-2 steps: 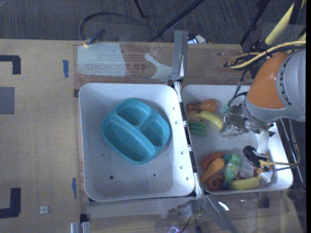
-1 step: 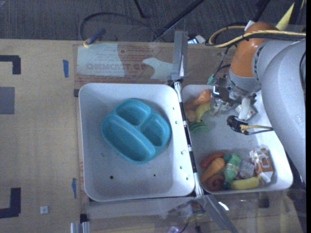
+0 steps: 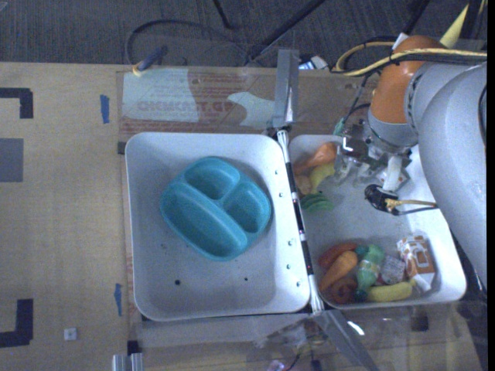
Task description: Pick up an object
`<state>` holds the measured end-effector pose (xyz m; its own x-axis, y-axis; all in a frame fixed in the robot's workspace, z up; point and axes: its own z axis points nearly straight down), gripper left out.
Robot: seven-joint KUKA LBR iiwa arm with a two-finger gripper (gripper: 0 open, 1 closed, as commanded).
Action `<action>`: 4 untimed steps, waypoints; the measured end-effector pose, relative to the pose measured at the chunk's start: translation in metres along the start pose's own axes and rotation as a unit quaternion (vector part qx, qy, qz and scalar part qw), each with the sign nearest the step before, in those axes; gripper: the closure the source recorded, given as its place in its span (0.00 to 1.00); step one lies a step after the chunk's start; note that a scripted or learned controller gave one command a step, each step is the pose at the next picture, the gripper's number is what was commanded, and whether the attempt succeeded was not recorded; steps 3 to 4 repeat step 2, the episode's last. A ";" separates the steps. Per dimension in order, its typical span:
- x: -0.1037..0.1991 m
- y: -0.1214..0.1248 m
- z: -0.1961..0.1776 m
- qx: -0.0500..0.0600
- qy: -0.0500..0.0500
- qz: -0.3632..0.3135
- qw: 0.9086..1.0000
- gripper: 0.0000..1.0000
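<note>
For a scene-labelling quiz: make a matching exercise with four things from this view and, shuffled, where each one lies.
Things:
1. teal divided plate
2. gripper
3. banana
4. blue tape strip

Places:
A. front of the right bin
B. on the bench, outside the bins
C. middle of the left bin
D. far end of the right bin

Pairs: 1-C, 2-D, 3-A, 4-B

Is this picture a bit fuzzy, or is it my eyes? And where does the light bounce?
In the camera view everything is slightly soft, so the small toys in the right bin blur together; the blue divided plate stays clear and casts a faint shadow in the left bin; glare whitens the plastic sheet behind the bins.
</note>
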<state>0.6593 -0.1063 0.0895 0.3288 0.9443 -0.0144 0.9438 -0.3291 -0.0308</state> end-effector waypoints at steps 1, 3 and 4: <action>-0.044 0.022 -0.041 -0.017 0.006 -0.042 0.999 0.00; -0.030 -0.042 0.005 -0.018 0.006 -0.079 0.997 0.00; -0.030 -0.042 0.005 -0.018 0.006 -0.079 0.997 0.00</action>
